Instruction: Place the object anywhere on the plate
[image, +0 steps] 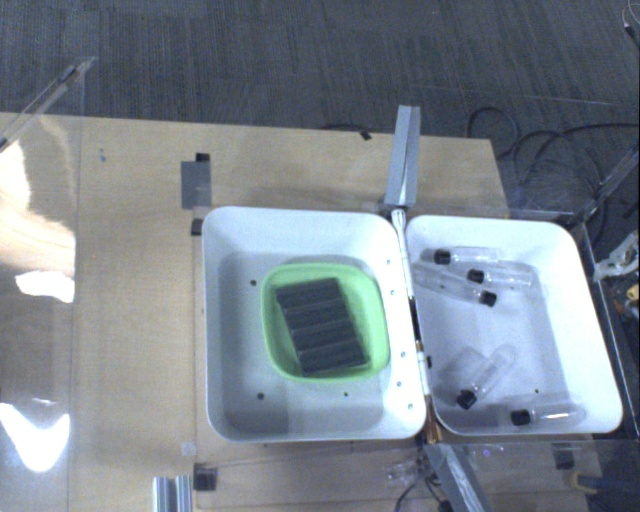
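Dark ribbed block (320, 326) already lay on green plate (284, 352) in left bin (225, 330), long axis slightly diagonal. Clear tubes (470, 270) sat in right bin (590, 330). Pincer state: couldn't tell.

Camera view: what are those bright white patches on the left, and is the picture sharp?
In the camera view, the white patches are glare off the shiny bench; the whole frame is soft, so the clear tubes in the right bin blur into it, while the green plate and its dark ridged object read clearly.
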